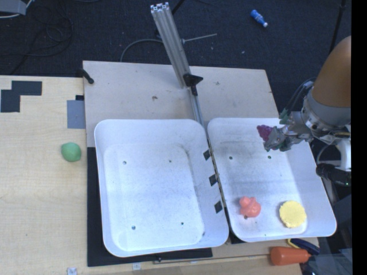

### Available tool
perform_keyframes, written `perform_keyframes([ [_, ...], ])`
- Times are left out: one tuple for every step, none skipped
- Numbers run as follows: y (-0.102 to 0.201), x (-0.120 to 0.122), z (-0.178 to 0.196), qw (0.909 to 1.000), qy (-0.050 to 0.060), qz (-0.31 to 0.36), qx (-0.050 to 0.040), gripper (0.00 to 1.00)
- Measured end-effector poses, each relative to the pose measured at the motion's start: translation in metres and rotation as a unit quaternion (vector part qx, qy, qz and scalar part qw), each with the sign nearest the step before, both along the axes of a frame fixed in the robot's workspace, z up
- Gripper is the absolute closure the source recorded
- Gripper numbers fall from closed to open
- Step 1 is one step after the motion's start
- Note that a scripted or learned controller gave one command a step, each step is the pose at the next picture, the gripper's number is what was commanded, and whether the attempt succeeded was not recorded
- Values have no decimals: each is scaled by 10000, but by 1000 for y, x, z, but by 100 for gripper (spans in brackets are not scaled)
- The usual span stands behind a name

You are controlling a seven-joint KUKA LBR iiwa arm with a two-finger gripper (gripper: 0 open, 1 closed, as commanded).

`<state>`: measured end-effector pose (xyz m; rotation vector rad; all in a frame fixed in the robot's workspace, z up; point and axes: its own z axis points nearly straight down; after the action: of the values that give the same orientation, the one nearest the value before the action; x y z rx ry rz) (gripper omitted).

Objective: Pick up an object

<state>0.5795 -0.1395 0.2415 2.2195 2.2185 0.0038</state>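
The right bin (309,171) holds three small objects. A purple lumpy object (264,132) is at its far edge, a salmon-pink object (249,206) near the front, and a yellow round object (292,213) at the front right. My gripper (276,140) is over the far part of the right bin, its tip right against the purple object's right side. Whether the purple object is between the tips or just beside them is unclear from this angle. The grey arm with its orange band (337,76) comes in from the right.
The left bin (114,132) lies beside the right one, with black clips (212,179) on the shared rim. A green ball (71,152) rests on the wooden bench at the left. An orange-handled tool (289,255) lies below the right bin. An aluminium bar (175,44) slants away behind the bins.
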Motion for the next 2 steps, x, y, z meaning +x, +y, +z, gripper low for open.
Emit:
perform_keyframes([
  [40,-8,-1,10000,25,11,5,100],
  [86,-19,6,10000,22,12,7,100],
])
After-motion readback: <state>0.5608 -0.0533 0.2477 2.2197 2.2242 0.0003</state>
